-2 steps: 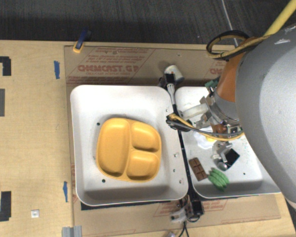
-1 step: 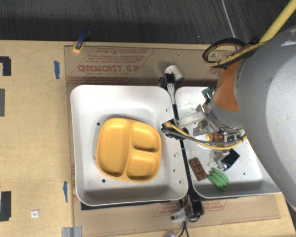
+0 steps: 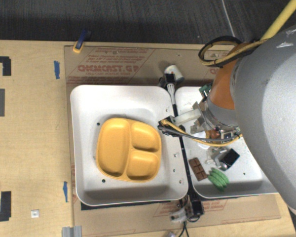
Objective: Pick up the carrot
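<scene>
Carrot is nowhere you can pick out for certain, so count the pick as not yet done: your end effector (image 3: pixel 218 154) hangs over the right bin (image 3: pixel 251 181) near the green toy (image 3: pixel 218 178) and chocolate bar (image 3: pixel 198 168), its grip impossible to tell.

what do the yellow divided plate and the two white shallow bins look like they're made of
The yellow three-compartment plate looks like moulded plastic: even colour, rounded dividers and soft highlights suggest a smooth, semi-gloss finish. The left white shallow bin and the right white shallow bin also look like formed plastic with rounded corners and a smooth, slightly shiny surface, though painted metal cannot be ruled out from this view.
</scene>
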